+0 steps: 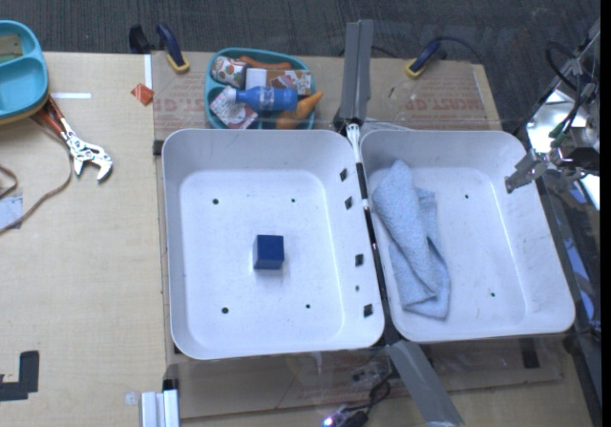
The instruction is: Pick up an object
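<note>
- Two shallow white bins sit side by side on the wooden bench (76,301), their inner rims touching along a dark hinged seam.
- One item lies in the left bin (191,320) — a small blue cube (269,251), the likely thing to pick up. It rests flat on the floor, slightly below the middle and well away from every wall.
- One item lies in the right bin (535,291) too: a pale blue cloth (410,242), crumpled into a long strip. It runs from the upper left of the floor down toward the lower middle, its left edge close to the bin's inner wall.
- At the right bin's far right rim a grey metal tip pokes in, which appears to be the gripper (527,170). It is well apart from both the cloth and the cube and holds nothing that can be seen — whether it is open or closed I cannot tell, as the parts are small and tangled with shiny hardware and cables.
- Behind the left bin stands a teal bowl (216,72) packed with clutter: a blue and white bottle (267,97) lying on its side, crinkled packets and some orange pieces.
- A teal divided tray (21,81) sits at the bench's top left corner, cut off by the picture's edge.
- Near that tray lies a silver wrench (90,158) with a brown cord beside it.
- A blue-handled clamp (173,48) and a yellow-handled clamp (424,56) grip the bench's far edge.
</note>
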You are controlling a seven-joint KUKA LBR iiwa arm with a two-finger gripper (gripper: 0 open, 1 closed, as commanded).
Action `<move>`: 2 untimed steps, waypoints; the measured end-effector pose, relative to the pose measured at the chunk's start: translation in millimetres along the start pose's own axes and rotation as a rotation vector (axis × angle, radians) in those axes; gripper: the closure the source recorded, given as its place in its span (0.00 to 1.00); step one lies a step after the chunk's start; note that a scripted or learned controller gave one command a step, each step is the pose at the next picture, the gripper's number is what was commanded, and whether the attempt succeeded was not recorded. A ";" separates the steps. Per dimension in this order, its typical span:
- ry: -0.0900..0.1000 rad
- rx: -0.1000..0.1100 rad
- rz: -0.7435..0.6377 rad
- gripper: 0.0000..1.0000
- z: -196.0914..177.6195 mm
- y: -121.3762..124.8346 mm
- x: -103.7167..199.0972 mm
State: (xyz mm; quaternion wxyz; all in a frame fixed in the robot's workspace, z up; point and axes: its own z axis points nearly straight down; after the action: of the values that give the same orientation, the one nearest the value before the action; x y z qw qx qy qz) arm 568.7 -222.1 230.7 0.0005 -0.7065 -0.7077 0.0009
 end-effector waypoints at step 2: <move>-0.001 -0.003 -0.144 0.00 31.6 -34.7 118.5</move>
State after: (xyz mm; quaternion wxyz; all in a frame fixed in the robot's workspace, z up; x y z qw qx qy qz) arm 533.7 -103.7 199.1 -0.0009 -0.6536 -0.7568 0.0001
